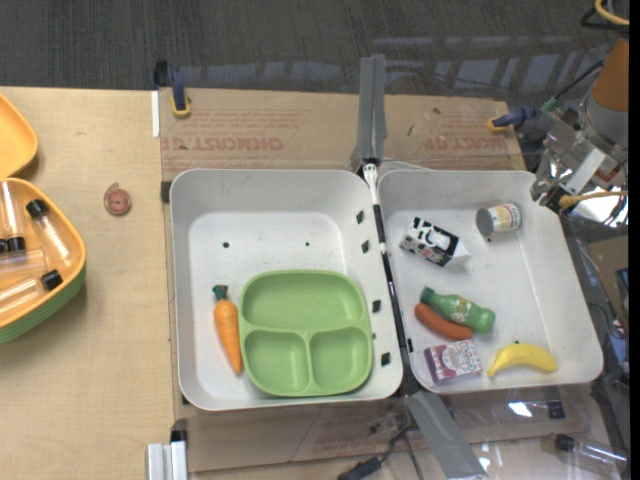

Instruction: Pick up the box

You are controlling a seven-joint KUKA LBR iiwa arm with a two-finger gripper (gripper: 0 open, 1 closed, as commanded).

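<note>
Overhead, the bench (90,388) carries two shallow white bins side by side, and brown cardboard (300,133) lies under and behind them. Inside the left bin (190,268) a green divided plate (303,333) fills the lower middle, with an orange carrot (229,330) lying just beside its left edge. The right bin (570,298) holds the smaller items. A black-and-white carton (434,242) lies tilted near its upper left, and a small tin can (499,218) rests on its side to the right of the carton. Below them a green bottle (459,310) lies touching a reddish sausage (441,323). The box (453,361), small and purple-pink, sits near the bin's front wall just below the sausage, with a yellow banana (522,359) just beside it on the right. The arm (605,98) enters at the upper right, and the gripper (566,173) hangs over the right bin's upper right corner, well apart from the box; I cannot tell its state from this angle. At far left, yellow trays (35,258) hold small vials, and a small round disc (118,200) lies on the bench nearby
</note>
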